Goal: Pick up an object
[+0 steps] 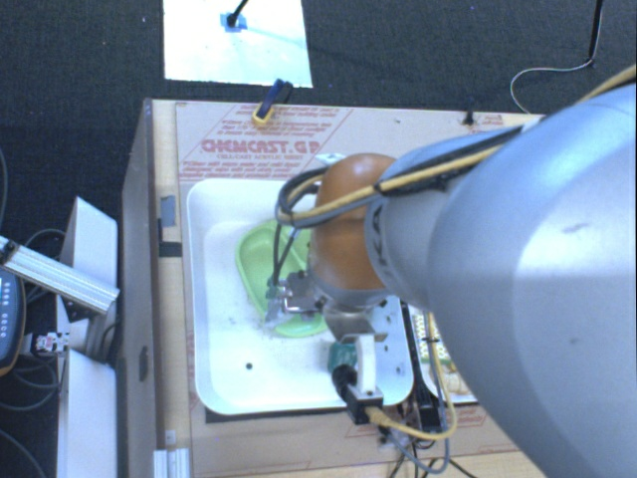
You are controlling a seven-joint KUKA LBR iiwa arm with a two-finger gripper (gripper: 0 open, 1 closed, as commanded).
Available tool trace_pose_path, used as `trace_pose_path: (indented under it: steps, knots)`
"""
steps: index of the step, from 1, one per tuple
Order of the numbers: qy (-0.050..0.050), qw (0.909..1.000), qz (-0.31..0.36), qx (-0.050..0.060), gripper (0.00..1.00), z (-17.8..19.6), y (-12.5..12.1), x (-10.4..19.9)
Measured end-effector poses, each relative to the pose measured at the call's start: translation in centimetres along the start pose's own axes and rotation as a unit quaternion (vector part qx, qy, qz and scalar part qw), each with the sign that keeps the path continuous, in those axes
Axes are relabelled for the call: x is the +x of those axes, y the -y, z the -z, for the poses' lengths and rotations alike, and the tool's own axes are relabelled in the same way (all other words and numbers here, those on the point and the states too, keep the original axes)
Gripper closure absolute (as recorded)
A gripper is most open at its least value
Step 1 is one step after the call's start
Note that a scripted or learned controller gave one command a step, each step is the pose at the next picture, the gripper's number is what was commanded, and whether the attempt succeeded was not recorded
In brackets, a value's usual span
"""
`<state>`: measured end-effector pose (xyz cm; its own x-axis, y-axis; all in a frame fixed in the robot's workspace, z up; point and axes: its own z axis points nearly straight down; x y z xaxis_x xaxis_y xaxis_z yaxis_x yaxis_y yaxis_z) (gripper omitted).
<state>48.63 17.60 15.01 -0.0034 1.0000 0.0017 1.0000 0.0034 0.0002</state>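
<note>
A lime-green, dish-like object [256,255] lies in the left white bin [202,297], towards its middle. The arm's orange band [343,232] and grey body cover the object's right side. My gripper [274,307] hangs low over the green object's near edge, at or just above it. The wrist hides how the gripper stands, and I see nothing held in it.
The bulky grey arm [518,287] covers most of the right bin; a printed flat item [445,361] peeks out beside it. Cables and a teal connector [344,355] hang over the left bin's near right corner. A yellow-and-blue tool [269,104] lies on the board behind the bins.
</note>
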Motion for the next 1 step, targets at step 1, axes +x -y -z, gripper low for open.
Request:
trace_pose_path:
  steps: [1]
  knots:
    - [0.000, 1.0000, 0.001, -0.001, 0.00, 12.98, -0.07, 5.91]
